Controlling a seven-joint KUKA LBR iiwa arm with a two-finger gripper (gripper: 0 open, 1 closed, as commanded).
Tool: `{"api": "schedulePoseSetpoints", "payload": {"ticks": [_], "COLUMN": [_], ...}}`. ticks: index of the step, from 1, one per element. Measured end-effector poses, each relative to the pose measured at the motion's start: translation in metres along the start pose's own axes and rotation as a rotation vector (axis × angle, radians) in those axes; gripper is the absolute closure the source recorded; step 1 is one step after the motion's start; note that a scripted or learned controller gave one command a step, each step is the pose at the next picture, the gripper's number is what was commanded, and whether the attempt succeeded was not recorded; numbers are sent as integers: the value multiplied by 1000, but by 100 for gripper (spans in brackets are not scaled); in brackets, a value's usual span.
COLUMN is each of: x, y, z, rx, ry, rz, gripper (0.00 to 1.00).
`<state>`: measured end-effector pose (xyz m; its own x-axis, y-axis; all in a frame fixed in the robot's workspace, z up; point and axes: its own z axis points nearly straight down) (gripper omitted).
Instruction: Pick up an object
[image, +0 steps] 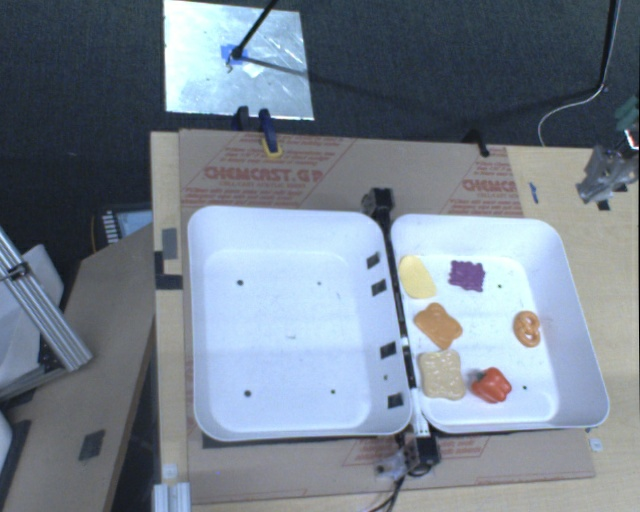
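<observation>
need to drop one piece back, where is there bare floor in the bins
The left bin has the most room: its floor shows bare white from wall to wall. In the right bin, a bare strip runs between the purple piece and the pretzel. It is crowded along the divider: yellow piece, orange piece, tan piece, red piece.

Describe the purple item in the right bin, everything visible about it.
The purple item is a small, flat, roughly square piece with a bumpy surface and ragged edges, like a toy bunch of grapes. It lies flat on the floor of the right bin, near the far wall, apart from the yellow piece beside it. Nothing touches it.
</observation>
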<state>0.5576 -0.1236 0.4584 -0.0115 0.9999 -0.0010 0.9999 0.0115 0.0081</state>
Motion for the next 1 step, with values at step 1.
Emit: {"api": "schedulePoseSetpoints", "payload": {"ticks": [1], "x": [-3], "y": [-74], "z": [35], "rx": [10], "ry": [2], "rz": [12], "gripper": [100]}}
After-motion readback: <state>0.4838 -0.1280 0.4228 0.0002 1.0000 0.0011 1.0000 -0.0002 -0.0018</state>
